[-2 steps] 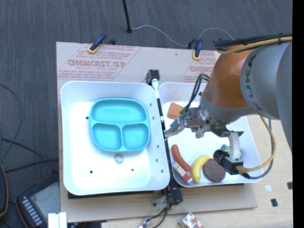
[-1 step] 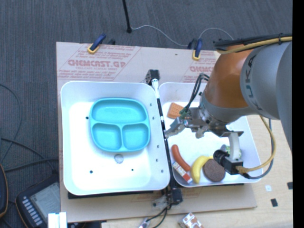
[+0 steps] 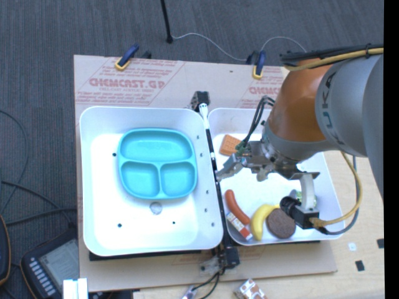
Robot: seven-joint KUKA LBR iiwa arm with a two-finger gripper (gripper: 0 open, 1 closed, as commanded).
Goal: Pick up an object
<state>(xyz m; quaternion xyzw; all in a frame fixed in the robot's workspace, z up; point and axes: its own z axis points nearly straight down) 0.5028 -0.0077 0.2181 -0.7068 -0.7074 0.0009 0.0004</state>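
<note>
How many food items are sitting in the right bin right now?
4 visible: a cracker near the bin's upper left, a hot dog, a banana and a brown cookie along the lower edge. The arm covers the bin's upper part, so more may be hidden.

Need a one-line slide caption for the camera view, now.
KUKA arm's gripper over the right bin near hot dog, banana and cookie; blue divided plate left.

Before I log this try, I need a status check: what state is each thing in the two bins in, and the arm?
Blue divided tray: flat in the left bin, nothing in its compartments.
Sausage: lying loose in the right bin.
Banana: lying loose.
Brown cookie: lying flat, beside the banana.
Orange cracker: lying flat.
Gripper: over the right bin, holding nothing visible.
</note>
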